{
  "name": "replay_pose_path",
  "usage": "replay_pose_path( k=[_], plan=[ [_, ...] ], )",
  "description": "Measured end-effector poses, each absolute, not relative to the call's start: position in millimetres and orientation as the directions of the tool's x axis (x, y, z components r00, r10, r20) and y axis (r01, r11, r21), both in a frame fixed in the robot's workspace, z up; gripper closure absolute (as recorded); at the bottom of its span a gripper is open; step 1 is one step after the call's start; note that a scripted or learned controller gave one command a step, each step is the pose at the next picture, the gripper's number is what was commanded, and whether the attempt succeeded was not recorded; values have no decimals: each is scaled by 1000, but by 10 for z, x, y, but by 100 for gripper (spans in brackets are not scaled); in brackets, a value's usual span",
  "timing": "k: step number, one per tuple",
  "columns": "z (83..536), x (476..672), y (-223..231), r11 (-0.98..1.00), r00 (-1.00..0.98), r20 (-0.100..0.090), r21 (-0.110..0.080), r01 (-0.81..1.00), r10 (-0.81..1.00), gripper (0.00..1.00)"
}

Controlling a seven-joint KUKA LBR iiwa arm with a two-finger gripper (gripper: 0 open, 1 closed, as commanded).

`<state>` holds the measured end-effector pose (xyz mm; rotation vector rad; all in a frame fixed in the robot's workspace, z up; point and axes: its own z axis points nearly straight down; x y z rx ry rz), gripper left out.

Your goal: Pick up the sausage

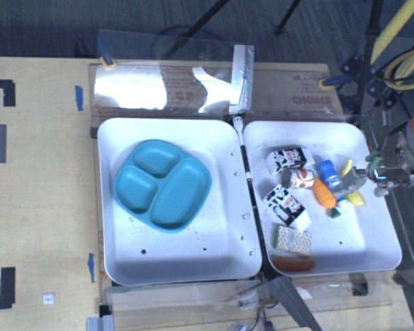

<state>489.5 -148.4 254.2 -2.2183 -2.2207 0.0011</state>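
Two shallow white bins with rounded corners sit side by side on a pale wood-grain desk (34, 205). The left bin (124, 254) holds a smooth blue plate (163, 184), a lobed plastic shape split into three compartments, set at a slant near the bin's middle. A few small dark specks dot the bin floor around it.

The right bin (372, 243) carries a loose cluster of small toys. The sausage (292, 263) lies along the near rim, a short reddish-brown cylinder with rounded ends, lying flat and roughly level with that edge. Just above it, touching or nearly so, is a square green-speckled block (293, 240). Further up sit two black-and-white patterned cartons, one (283, 202) near the bin's middle and one (287, 158) toward the far side, with a small red-and-white can (300, 178) between them. To their right lies an orange carrot (323, 193), tapered, with a green tip at its lower end, beside a blue bottle (329, 173) and a curved yellow banana (354, 197).

The gripper (376, 174) reaches in over the right rim of the right bin, a grey metal assembly close to the banana and bottle, well apart from the sausage. Whether its fingers are released or clenched I cannot tell; they blur into the clutter there.

Behind the bins lies a flat brown cardboard sheet (290, 92) with a shiny, reflective film (134, 88) over its left part and a strip of silver tape (242, 78) standing upright between the two halves. Blue tape tabs (79, 97) mark the desk edge.
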Motion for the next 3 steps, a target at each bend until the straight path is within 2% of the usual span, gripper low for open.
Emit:
replay_pose_path(
  k=[1,2,3],
  plan=[
    [2640,4903,-1488,1,-1,0,0,1000,1000,100],
    [4358,4971,-2236,38,-38,-3,3,999,999,100],
    [4466,4984,-2236,40,-40,-7,7,999,999,100]
  ],
)
